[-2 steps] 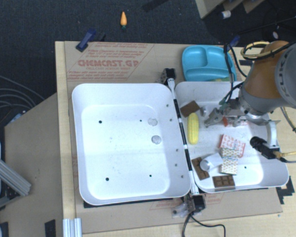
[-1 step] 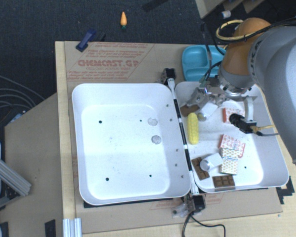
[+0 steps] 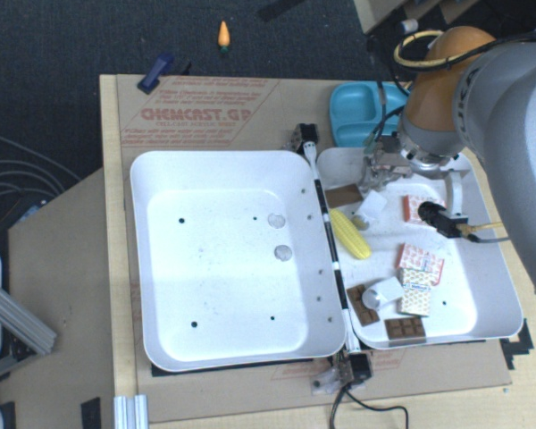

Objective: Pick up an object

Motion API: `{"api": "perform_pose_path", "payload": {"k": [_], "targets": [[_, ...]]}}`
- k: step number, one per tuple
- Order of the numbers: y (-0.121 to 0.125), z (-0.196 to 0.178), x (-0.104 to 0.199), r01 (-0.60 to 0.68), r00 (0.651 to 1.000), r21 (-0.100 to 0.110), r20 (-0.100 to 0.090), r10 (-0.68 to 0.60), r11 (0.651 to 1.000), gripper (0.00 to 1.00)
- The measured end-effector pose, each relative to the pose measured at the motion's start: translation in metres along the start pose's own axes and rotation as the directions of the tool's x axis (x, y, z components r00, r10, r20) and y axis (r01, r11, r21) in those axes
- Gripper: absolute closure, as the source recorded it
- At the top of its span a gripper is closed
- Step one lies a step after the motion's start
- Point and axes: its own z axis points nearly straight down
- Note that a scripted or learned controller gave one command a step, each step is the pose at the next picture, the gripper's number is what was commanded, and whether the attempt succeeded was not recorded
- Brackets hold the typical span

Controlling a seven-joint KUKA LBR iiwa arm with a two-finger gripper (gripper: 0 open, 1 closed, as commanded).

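Claw sits low over the far end of the right bin, with the wrist blocking it from above. Can't tell if it's wide or narrow, and nothing is visibly held.

Candidates are all in that bin, biggest first:
- Yellow corn-shaped toy, lying along the left wall near the divider. Probably light, rigid and smooth, so it may roll. I'd pinch across the mid-body, not the tapered ends.
- Patterned carton, mid-bin. Looks like light card with flat faces, likely to dent. Grip the short sides.
- Brown bar, at the near rim. It's flat and thin, so there's little to get under.
- White crumpled scrap, just below the claw and so the nearest target. Likely soft and near weightless, so it'll crush rather than resist. Take it by the raised fold.

Unclear:
- Whether the claw is touching the scrap or is just above it.
- What lies under the wrist.
- The small red-and-white packet is partly covered by robot hardware.
- The pale lump beside the carton is too blurred to name.
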Motion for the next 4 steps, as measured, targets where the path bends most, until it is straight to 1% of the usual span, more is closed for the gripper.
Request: {"api": "perform_pose_path", "payload": {"k": [1, 2, 3, 4], "targets": [[0.000, 0.000, 0.000, 0.000, 1.000, 0.001, 0.000, 0.000, 1.000, 0.00], [-0.081, 0.013, -0.001, -0.005, 1.000, 0.008, 0.004, 0.005, 1.000, 0.00], [0.004, 0.014, -0.003, -0.001, 1.000, 0.015, 0.000, 0.001, 1.000, 0.00], [-0.041, 0.011, 0.001, -0.003, 1.000, 0.013, -0.001, 0.003, 1.000, 0.00]]}}
